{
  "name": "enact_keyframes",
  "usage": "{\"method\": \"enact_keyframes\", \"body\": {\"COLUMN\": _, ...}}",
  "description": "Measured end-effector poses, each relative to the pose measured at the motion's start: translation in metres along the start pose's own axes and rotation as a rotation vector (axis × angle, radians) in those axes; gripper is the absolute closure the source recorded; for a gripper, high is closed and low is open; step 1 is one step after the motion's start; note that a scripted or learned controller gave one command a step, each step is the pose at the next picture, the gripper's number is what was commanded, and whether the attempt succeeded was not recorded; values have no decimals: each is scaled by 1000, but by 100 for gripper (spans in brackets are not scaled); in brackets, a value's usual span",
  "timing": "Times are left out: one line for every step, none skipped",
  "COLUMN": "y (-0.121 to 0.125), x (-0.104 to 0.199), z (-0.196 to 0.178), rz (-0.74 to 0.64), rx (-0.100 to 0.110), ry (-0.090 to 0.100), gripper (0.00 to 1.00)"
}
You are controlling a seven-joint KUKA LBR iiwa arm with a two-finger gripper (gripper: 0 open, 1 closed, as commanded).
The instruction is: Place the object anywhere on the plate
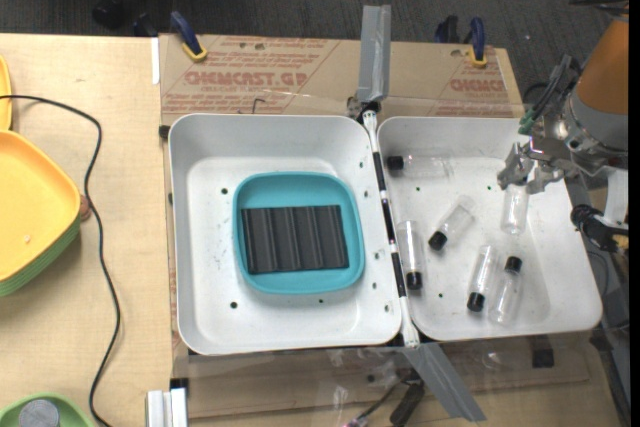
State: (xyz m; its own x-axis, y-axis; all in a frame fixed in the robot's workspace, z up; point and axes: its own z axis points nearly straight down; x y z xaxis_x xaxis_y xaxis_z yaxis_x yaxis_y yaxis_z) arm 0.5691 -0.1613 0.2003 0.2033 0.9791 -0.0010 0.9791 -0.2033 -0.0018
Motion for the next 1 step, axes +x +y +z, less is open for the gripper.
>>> {"method": "enact_keyframes", "body": {"y": 0, "x": 0, "z": 0, "rz": 0, "rx": 0, "ry": 0, "gripper": 0}}
